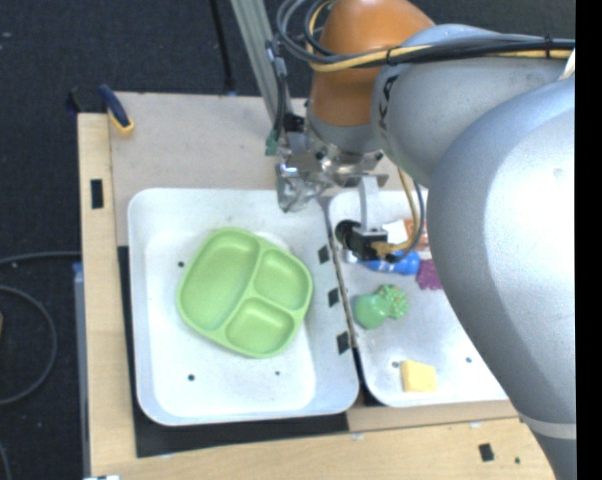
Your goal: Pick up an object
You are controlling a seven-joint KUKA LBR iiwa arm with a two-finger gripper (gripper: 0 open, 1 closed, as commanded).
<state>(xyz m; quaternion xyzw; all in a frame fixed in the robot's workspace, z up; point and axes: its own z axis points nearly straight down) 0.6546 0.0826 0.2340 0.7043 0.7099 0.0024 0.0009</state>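
Gripper (299, 196) poised over the left bin's (156, 388) upper right corner; finger state cannot be told (partly hidden by the wrist). Green divided plate (245, 291) lies below-left of it; green toy (380, 306) and yellow block (417, 375) below-right, in the right bin (451, 393).

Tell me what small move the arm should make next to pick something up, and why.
Probably shift the gripper toward the right bin and lower it over the green toy. The gripper sits near the bins' top edge above no object, while the toy lies apart from the yellow block.
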